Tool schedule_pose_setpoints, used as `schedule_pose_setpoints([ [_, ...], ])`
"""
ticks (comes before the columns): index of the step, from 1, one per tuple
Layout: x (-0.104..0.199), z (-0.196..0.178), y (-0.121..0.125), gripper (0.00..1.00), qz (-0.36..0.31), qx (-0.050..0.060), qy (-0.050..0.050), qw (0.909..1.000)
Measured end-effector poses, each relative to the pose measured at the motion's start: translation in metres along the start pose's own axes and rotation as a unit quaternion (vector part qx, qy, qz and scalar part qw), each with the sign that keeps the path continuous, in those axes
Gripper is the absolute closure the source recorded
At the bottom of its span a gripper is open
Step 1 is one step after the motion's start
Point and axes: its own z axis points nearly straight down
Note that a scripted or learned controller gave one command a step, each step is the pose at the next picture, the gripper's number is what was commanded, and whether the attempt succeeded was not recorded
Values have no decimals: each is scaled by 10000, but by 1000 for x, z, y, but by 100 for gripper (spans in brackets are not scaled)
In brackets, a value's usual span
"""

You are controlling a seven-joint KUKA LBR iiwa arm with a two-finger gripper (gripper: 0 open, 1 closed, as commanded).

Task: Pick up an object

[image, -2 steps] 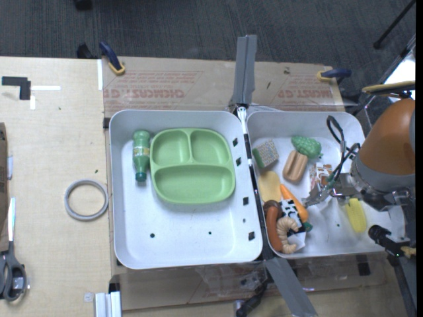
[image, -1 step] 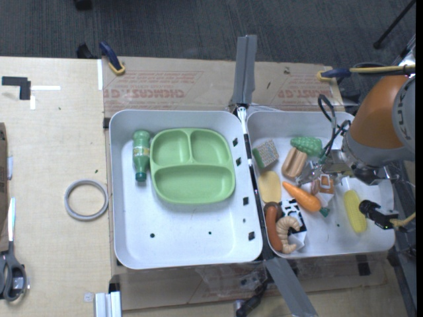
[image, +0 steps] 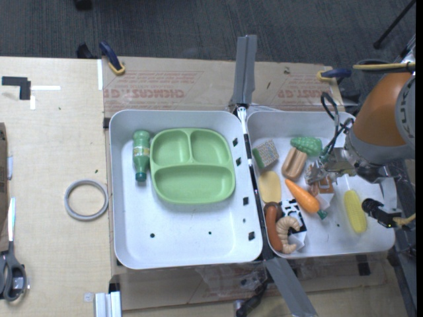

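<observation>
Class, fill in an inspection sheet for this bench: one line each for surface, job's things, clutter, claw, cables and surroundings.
Surface: pale wooden bench bearing two shallow white bins, left bin and right bin.
Job's things: right bin holds an orange toy carrot, yellow corn cob, green leafy toy, tan bread roll, brown sausage.
Clutter: left bin holds a green divided plate and green toy bottle; grey tape ring and scissors on the bench.
Claw: low over the right bin beside the carrot; finger state unclear.
Cables: black cable looping by the arm.
Surroundings: dark carpet.
</observation>
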Motion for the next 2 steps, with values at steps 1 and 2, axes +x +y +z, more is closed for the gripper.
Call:
schedule_pose_setpoints([
  [1, -1, -8, 0, 100, 12, 5, 0, 10000],
  [2, 76, -120, 34, 100, 409, 10, -3, 9992],
])
